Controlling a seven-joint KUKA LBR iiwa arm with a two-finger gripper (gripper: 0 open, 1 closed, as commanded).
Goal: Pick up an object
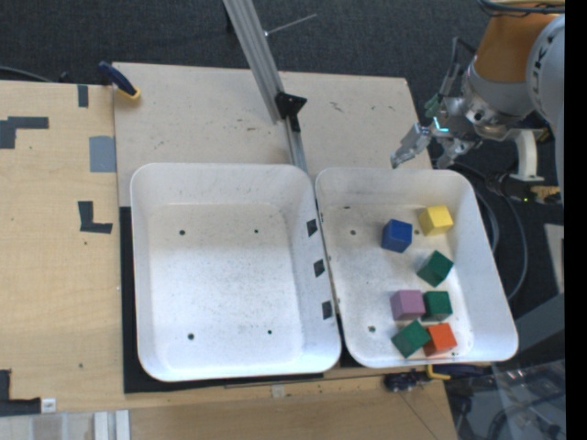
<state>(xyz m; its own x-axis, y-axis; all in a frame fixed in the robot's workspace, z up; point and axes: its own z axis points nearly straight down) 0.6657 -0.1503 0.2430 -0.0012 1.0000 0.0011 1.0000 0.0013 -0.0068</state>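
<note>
At the near edge of the right bin (477, 246), at about 5 o'clock from its centre, an orange cube (442, 338) lay touching a dark green cube (412, 338). Just behind them sat a pink cube (407, 303) and a second green cube (437, 303), side by side. A third green cube (436, 268) stood further back, turned so one corner pointed toward 12 o'clock. Beyond it, a blue cube (397, 236) and a yellow cube (437, 219) rested near each other, apart. All were cubes, so none had a long axis.

The left bin (151, 273) lay beside the right one, both on a pale wooden bench (55, 273). A grey metal bar (260, 53) crossed the far side.

The gripper (422, 145) hung above the far rim of the right bin, at 12 o'clock, with its fingers spread apart and nothing between them.
</note>
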